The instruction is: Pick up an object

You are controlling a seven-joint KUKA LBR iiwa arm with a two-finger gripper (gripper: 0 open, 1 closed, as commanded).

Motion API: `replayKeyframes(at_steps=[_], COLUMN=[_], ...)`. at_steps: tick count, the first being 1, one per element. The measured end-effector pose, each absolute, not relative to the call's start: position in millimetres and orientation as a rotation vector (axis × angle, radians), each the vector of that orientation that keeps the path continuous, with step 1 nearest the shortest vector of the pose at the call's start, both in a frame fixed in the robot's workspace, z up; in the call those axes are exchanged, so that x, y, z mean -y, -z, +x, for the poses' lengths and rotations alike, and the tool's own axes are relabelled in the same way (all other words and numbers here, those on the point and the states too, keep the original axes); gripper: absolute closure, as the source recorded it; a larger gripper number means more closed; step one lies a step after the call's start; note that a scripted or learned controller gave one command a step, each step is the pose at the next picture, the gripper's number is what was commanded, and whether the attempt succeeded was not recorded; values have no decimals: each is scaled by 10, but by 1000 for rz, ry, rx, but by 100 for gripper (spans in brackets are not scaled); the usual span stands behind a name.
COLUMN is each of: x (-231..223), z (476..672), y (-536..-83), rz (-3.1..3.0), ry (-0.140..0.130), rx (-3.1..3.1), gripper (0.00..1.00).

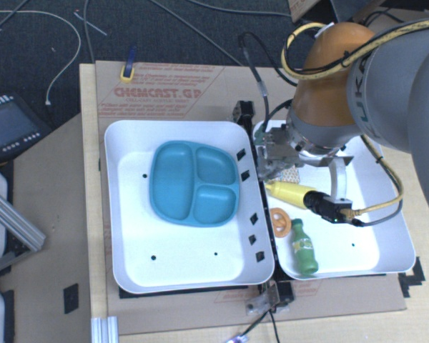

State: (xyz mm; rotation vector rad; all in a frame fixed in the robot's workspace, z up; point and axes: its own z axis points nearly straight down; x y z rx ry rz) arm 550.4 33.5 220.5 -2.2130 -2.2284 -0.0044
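With its state not to be told, the tool (277,157) is lowered beside the yellow object (289,194), where a grasp must be made.

Two bins are sitting side by side on the counter (93,213). The left bin (129,256) is holding a divided plate (194,183), lying toward its far half. The right bin (386,256) is holding several things crowded against its left wall: a banana (286,191) is lying crosswise, a pretzel (279,221) is lying just in front of it, and a bottle (303,247) is lying just beside the pretzel, nearest the front rim. The arm (343,70) is reaching in from the right, hanging over the right bin's far left corner, behind the banana.
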Motion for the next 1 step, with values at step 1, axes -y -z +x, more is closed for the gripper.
replayKeyframes(at_steps=[1], x=[-824], z=[5434], y=[-2220], rz=[-2213], ry=[3], rx=[2227], gripper=[100])
